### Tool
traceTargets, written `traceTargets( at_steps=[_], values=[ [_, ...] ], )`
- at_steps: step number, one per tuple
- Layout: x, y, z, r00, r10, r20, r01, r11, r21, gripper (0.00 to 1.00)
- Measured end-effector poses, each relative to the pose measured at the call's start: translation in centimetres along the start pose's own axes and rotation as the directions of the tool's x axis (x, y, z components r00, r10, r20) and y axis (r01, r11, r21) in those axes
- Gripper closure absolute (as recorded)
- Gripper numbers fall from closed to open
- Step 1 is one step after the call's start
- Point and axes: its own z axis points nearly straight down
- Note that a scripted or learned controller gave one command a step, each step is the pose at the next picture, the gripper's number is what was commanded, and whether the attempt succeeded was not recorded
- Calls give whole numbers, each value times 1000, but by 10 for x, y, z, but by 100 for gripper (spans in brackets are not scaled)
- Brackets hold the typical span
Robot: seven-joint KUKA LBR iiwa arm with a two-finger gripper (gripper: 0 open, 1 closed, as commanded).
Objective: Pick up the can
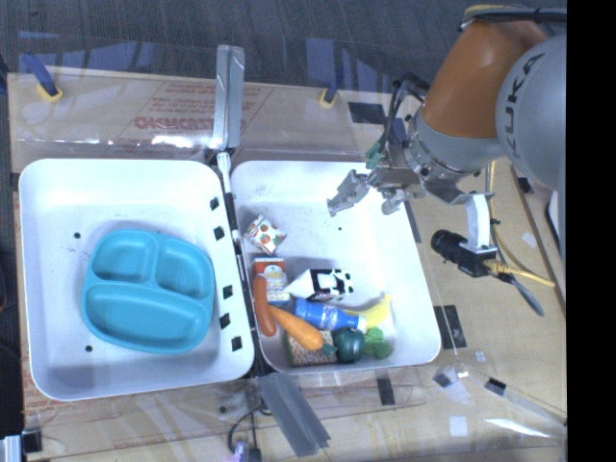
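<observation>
A small can (pixel 273 279) with a red and white label lies in the right bin (pixel 404 258), close to its left wall. It sits among other food items in the bin's near half. My gripper (pixel 367 201) hangs over the far part of the right bin, up and to the right of the can and well apart from it. Its two fingers (pixel 343 198) are spread open with nothing between them.
Next to the can lie a small carton (pixel 263 233), a sausage (pixel 262 308), a carrot (pixel 300 327), a blue bottle (pixel 322 314), a black-and-white toy (pixel 330 282), a banana (pixel 371 308) and green vegetables (pixel 351 345). The left bin (pixel 58 354) holds a blue divided plate (pixel 149 290).
</observation>
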Motion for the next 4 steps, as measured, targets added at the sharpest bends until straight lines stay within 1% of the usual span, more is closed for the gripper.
traceTargets(
  at_steps=[1,2,3,4],
  values=[
    [38,5,114,986,-169,1,169,986,0,0],
    [-23,-15,184,1000,20,-2,-20,1000,-1,0],
    [-75,49,147,999,-45,0,45,999,-5,0],
    [-69,73,80,991,-136,1,136,991,-5,0]
  ],
)
